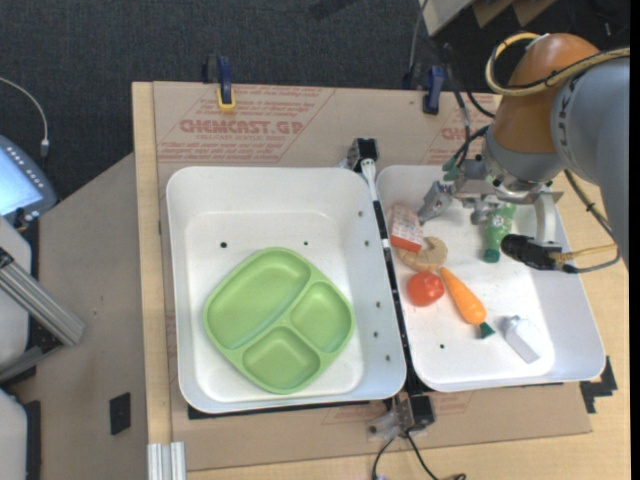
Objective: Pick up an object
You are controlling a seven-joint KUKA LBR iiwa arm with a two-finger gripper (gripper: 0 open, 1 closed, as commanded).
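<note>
Cardboard bench (printed), dark carpet

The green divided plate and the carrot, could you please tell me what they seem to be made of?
The green plate: likely moulded plastic, with a matte, even colour and soft rounded compartment edges. The carrot: probably toy plastic or rubber, given its uniform orange and smooth surface, though the view leaves that open.

Two smooth, glossy white plastic bins sit on matt brown cardboard printed in red, with a matt green plastic divided plate and a shiny orange plastic carrot.
</note>
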